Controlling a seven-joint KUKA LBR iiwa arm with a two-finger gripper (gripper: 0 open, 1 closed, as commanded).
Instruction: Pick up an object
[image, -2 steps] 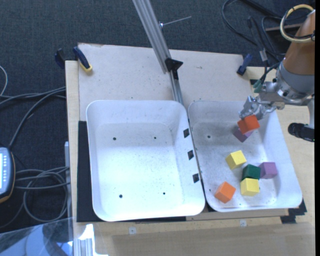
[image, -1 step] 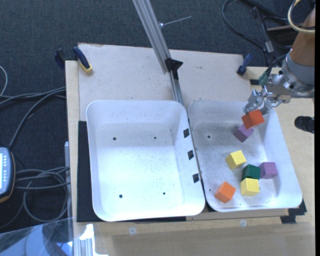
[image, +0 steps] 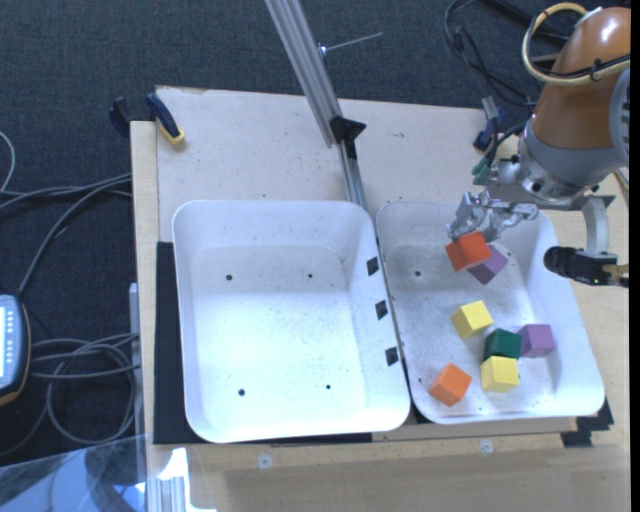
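Pincer (image: 478, 232) hung over the far part of the right bin (image: 570, 310), its fingers closed on a red cube (image: 466, 251) just beneath them. That cube sat directly under the wrist, seemingly lifted, touching or overlapping a purple cube (image: 490, 266) on its near-right. Remaining blocks lay nearer the camera, well apart.

Robotics lab: wooden bench (image: 250, 140) w/ white bins (image: 200, 230), loose cables (image: 60, 200) on dark carpet.

Two bins (image: 200, 225) side by side; blocks (image: 472, 319) in right bin, pincer (image: 483, 225) above, perhaps touching one.
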